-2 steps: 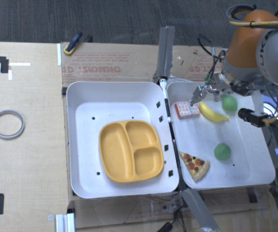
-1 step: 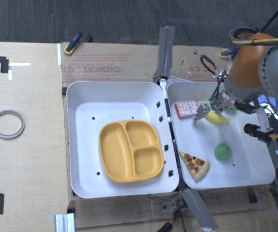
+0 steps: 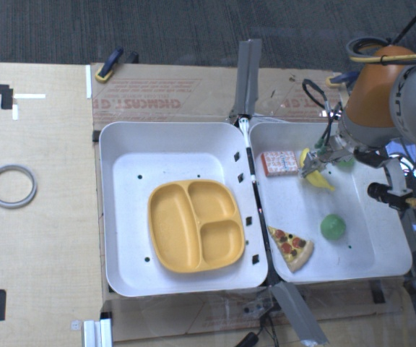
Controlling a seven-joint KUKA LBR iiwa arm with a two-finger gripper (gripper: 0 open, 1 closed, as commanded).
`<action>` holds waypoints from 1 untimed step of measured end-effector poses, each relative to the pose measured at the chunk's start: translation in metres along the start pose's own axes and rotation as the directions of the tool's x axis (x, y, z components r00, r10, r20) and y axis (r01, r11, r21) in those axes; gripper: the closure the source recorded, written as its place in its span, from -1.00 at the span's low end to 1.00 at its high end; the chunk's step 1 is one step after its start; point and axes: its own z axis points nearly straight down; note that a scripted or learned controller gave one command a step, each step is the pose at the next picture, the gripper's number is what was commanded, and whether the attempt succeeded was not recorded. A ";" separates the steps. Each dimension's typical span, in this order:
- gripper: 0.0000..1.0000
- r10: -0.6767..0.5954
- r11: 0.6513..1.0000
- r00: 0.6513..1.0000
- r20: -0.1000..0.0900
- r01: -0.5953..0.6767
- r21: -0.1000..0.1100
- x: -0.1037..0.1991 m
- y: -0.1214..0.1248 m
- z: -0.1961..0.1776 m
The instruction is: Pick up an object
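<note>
The left bin (image 3: pixel 114 215) holds a yellow divided plate (image 3: pixel 196 225). The right bin (image 3: pixel 381 255) holds a red box (image 3: pixel 279 163), a pizza slice (image 3: pixel 291 247), a green ball (image 3: pixel 332 227) and a yellow banana-like object (image 3: pixel 319 179) at its upper middle, just under the gripper (image 3: pixel 315 162), whose jaw opening I cannot tell; arm clutter hides it.

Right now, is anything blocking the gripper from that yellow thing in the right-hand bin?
Nothing visible does. The gripper is right at the yellow object, touching or just above it. The red-and-white box lies beside it to the left, and the green ball sits apart, nearer the camera.
</note>
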 end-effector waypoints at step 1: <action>1.00 0.037 0.999 0.999 0.000 -0.037 -0.001 0.033 -0.001 -0.081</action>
